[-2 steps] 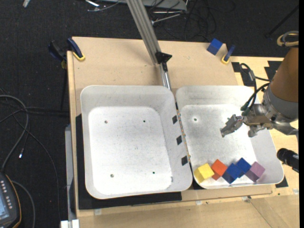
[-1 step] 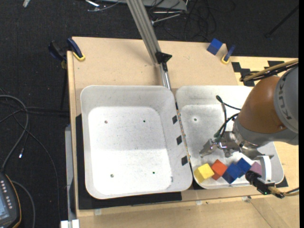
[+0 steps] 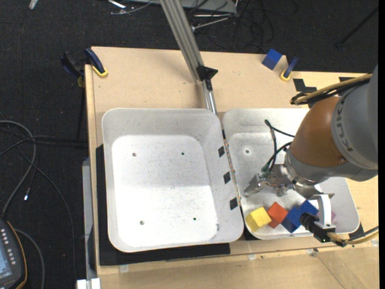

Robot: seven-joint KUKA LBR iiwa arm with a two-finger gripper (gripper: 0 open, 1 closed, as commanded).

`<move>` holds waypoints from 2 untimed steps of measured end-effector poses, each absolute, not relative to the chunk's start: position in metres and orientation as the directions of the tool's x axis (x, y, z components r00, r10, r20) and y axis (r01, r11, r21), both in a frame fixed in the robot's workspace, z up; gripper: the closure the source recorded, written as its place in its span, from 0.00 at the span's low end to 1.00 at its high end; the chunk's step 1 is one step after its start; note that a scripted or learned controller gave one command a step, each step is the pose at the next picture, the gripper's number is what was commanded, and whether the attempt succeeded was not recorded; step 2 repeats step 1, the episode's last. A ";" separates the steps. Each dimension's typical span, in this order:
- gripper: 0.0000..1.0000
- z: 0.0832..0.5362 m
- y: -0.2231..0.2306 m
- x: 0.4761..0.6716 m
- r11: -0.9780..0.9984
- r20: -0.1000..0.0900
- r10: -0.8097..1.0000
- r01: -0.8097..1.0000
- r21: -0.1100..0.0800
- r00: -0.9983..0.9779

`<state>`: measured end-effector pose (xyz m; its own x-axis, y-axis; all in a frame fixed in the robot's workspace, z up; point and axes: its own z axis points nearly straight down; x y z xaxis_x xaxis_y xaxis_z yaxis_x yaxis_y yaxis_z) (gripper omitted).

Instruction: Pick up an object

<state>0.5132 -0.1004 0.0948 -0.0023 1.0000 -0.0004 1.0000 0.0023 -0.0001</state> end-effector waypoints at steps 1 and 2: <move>0.00 0.096 -0.114 0.597 0.004 -0.002 1.000 1.000 0.007 -0.004; 0.00 0.096 -0.114 0.597 0.004 -0.002 1.000 1.000 0.007 -0.004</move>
